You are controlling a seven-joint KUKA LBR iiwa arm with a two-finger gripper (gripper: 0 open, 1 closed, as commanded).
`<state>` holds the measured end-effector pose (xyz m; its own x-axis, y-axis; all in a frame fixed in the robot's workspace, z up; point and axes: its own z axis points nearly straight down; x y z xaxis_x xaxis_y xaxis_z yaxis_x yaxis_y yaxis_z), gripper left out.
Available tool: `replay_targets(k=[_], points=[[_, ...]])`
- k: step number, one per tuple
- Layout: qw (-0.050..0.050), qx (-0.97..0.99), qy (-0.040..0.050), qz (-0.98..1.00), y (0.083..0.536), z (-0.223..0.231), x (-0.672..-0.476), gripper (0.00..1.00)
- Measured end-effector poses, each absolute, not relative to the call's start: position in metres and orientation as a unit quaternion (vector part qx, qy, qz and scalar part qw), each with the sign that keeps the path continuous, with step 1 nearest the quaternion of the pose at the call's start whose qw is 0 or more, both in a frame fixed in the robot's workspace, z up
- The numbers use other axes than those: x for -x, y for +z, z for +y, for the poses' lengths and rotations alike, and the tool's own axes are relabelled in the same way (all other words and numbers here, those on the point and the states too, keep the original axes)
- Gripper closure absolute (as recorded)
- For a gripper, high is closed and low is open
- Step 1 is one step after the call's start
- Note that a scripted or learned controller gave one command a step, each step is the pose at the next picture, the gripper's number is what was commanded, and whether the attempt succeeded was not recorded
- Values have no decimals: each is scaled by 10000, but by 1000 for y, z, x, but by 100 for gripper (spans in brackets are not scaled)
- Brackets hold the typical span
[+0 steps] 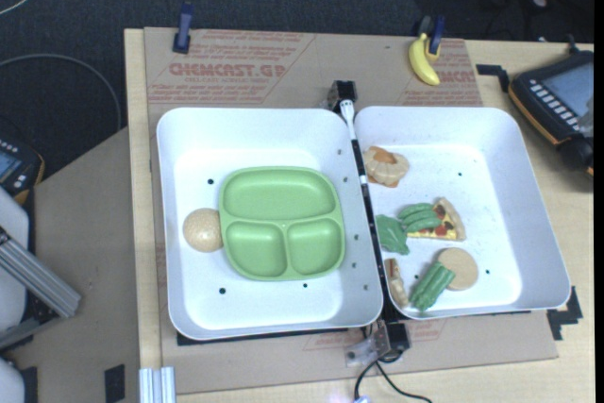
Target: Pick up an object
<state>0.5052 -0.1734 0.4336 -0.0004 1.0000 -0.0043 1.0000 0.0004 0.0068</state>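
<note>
The right bin (500, 156) holds several toy foods along its left side. A croissant-like pastry (386, 164) lies near the top, a pizza slice (436, 220) in the middle. A green leafy piece (392, 234) sits beside the pizza, and a tan round cookie (459, 267) lies lower down. A green pod-like vegetable (430, 287) and a small reddish strip (394, 277) rest near the bottom left corner. The left bin (189, 146) holds a green three-compartment tray (281, 222) with a tan round bun (201, 229) touching its left edge.
A yellow toy banana (424, 62) lies on the cardboard behind the right bin, beside a blue clamp (436, 32). Another blue clamp (183, 26) stands at the back left. A black and orange device (562, 95) sits at the far right.
</note>
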Motion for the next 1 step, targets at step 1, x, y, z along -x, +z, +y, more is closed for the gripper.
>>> replay_targets(k=[1], points=[[62,-7068,15,7074,444,-174,-506,100]])
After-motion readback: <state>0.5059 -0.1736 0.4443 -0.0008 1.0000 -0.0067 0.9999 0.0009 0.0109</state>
